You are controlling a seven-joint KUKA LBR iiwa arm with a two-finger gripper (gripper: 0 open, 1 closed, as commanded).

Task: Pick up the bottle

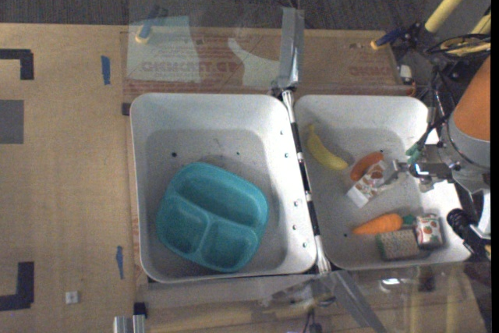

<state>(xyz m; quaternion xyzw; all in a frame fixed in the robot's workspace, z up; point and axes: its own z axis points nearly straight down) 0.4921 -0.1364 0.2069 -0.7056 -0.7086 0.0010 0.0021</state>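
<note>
Your bottle [368,179] lies in the right bin [343,109], long axis slanting up-right; the end effector [411,167] sits just right of it, apparently touching, grip state unreadable here.

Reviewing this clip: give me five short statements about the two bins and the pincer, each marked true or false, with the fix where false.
1. The teal divided tray lies in the left bin. True.
2. The banana lies in the left bin. False: it lies in the right bin.
3. The carrot lies nearer the camera than the banana. True.
4. The pincer is over the left bin. False: it is over the right bin, beside the bottle.
5. The bottle stands upright. False: it lies on its side.
</note>
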